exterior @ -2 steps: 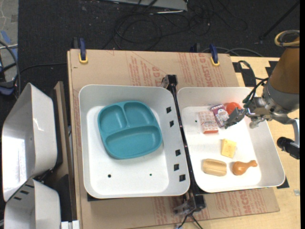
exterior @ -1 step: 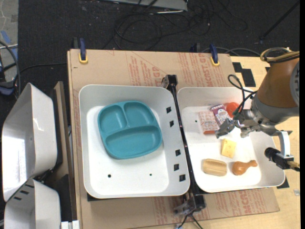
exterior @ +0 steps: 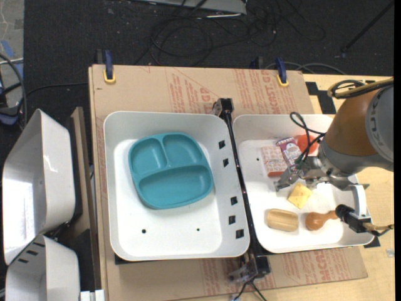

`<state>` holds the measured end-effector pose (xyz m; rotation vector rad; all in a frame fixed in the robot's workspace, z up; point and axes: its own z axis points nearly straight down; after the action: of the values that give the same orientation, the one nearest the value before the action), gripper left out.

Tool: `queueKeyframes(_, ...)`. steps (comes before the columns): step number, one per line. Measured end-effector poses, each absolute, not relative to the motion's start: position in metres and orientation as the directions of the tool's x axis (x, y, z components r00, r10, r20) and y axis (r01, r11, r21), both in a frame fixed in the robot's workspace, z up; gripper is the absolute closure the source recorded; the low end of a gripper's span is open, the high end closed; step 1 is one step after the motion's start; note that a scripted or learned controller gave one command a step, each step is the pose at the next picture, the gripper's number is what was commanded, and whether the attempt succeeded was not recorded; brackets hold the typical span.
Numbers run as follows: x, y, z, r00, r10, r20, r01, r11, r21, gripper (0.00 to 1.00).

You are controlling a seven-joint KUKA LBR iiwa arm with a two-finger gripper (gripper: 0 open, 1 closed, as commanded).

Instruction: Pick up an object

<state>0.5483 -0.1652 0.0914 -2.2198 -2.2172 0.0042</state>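
Camera view, lower right: yellow block [exterior: 300, 196] in right bin [exterior: 263, 234], just beside gripper [exterior: 294, 177]; gripper's grip impossible to tell. Nearby in same bin: tan bread roll [exterior: 281, 219], brown spoon-like piece [exterior: 321, 219], red-and-white packet [exterior: 274, 158]. Left of centre: left bin [exterior: 119, 231] holding teal divided plate [exterior: 169, 170]. Beneath both: cardboard-covered tabletop [exterior: 188, 86].

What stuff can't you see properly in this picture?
- Gripper: in the camera view the arm's wrist covers it, so whether it is open or shut is unclear.
- Red thing in the right bin: partly under the arm; can't tell what it is.
- Printed packets: writing too small to read.
- Brown spoon-like thing: too blurry to name.
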Motion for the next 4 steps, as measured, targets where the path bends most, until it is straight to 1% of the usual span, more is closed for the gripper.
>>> queueKeyframes(1, 0.55, -0.165, 0.105, 0.002, 1.0, 0.0, 1.0, -0.002, 0.0, 1.0)
queueKeyframes(2, 0.556, -0.167, 0.167, -0.003, 1.0, -0.002, 1.0, 0.003, 0.004, 1.0)
queueKeyframes(3, 0.559, -0.157, 0.217, -0.004, 1.0, -0.001, 1.0, 0.004, 0.004, 1.0)
queueKeyframes(4, 0.56, -0.157, 0.262, -0.004, 1.0, -0.002, 1.0, 0.004, 0.005, 1.0)
